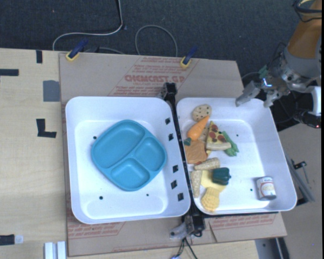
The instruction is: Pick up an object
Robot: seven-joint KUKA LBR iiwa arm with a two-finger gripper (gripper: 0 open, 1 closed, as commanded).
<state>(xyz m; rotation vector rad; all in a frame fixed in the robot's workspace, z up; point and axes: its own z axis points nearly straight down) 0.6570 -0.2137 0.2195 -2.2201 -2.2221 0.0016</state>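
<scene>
My gripper (258, 97) hovers over the far right corner of the right bin (278, 144), its two fingers spread apart and open with nothing between them. Toy food lies in a heap along the left side of that bin: a cookie (202, 112), an orange carrot (197, 129), a pizza slice (217, 138), a toast piece (195, 152), a green pepper (221, 175) and a yellow waffle piece (209, 200). A small can (266, 188) lies alone near the bin's front right corner.
A blue sectioned plate (129, 154) lies in the left bin (78, 139). Both bins rest on a cardboard sheet (151, 74) clamped at the back. A black divider (175, 139) runs between the bins. Cables loop on the dark floor behind.
</scene>
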